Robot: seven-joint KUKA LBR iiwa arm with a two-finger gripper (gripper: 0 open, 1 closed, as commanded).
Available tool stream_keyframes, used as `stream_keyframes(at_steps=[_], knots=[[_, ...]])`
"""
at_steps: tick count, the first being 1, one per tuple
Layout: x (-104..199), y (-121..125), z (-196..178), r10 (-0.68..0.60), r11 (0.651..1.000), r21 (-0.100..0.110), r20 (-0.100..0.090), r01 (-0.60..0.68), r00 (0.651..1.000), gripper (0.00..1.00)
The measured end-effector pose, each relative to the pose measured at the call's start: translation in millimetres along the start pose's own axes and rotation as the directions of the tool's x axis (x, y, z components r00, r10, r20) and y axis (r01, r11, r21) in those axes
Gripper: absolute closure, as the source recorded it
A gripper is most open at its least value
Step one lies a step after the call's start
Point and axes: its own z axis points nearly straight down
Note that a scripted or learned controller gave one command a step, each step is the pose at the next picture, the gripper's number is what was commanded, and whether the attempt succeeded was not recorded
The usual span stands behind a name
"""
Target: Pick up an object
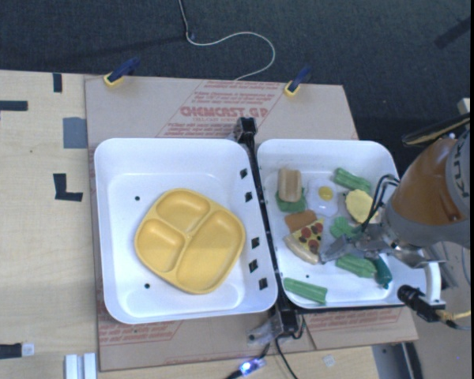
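Gripper [332, 250] lowered into right bin [379, 158], beside pizza slice [304, 236]; toy food clustered there as pick stock. Jaws' spread and hold cannot be told. Yellow tray [190, 240] laid in left bin [114, 160].

You get even, bright overhead light; the white bins [110, 235] glare slightly, shadows stay soft, and fine detail looks mildly blurred throughout.

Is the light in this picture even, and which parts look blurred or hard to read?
Camera view: light is soft and even, with only a faint shadow under the yellow plate; the white bins look bright but not blown out; the gripper among the toy food is slightly blurred.
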Motion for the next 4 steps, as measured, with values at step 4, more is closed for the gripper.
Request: stream_keyframes(at_steps=[4], knots=[[11,3,-142,0.000,1.000,-0.002,-0.001,0.000,1.000,1.00]])
